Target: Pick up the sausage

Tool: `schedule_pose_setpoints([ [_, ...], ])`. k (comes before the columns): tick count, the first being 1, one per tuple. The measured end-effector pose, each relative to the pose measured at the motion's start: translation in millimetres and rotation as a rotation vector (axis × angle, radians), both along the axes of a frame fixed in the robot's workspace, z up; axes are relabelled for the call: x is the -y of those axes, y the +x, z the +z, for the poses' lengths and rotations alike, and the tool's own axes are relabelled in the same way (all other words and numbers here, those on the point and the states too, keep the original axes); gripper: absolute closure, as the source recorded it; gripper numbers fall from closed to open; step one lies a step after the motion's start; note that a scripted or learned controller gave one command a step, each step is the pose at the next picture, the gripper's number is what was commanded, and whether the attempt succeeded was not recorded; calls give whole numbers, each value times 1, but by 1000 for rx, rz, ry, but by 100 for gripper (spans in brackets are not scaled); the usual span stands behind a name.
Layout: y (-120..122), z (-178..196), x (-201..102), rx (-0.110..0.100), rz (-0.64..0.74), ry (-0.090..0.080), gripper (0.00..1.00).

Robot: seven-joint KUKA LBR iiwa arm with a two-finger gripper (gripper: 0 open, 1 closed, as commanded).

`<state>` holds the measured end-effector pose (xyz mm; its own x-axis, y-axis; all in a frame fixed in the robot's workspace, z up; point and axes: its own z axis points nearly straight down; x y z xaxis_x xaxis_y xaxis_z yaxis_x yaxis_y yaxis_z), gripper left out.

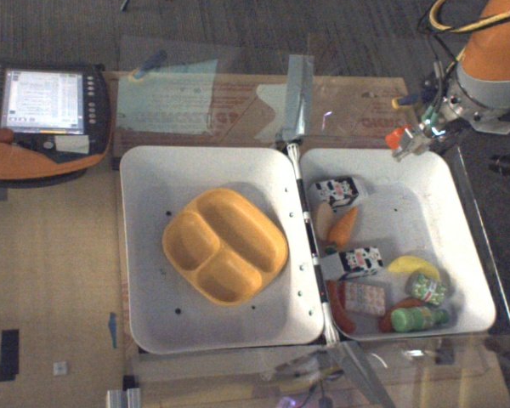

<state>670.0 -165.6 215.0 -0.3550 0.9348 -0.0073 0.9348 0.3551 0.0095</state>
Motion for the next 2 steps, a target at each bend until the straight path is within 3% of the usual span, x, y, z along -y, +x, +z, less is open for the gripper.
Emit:
schedule_pose_setpoints([
  [1,1,11,0,6,1,-2,100],
  [2,-120,-14,11,-10,121,2,100],
])
